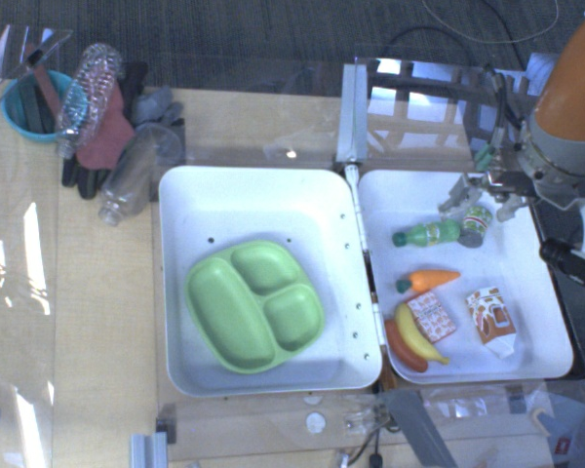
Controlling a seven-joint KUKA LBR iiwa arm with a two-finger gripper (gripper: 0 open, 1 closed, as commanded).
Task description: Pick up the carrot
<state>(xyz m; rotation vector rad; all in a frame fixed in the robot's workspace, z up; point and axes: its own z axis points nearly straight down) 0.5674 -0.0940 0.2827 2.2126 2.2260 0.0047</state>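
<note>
A: Where is the carrot (435,280) right now?

B: It lies in the right bin (551,359), about the middle of that bin, orange with a dark green stub at its left end. It lies nearly level, tip pointing right.

A: What sits around it?

B: Just below it is a small red-and-white carton (432,317), which rests against a banana (416,332). An orange-red piece (404,345) lies along the banana's lower left side. To the right is a brown-and-white snack packet (492,319). Above the carrot lies a green bottle (428,234) on its side, and a small round can (475,222) sits just beside the bottle's right end.

A: And the gripper?

B: The gripper (480,195) is in the upper right of the frame, above the top part of the right bin, near the can and bottle. Its 2 fingers look spread apart, with nothing between them. It is well apart from the carrot.

A: The left bin?

B: The left bin (190,198) holds 1 green divided plate (254,303) with 3 compartments.

A: Anything outside the bins?

B: In the upper left of the frame there is a blue bowl (19,120), a clear plastic bottle (91,97) over a reddish cloth (108,136), and another clear bottle (132,174) lying tilted on the wooden bench (68,330).
</note>
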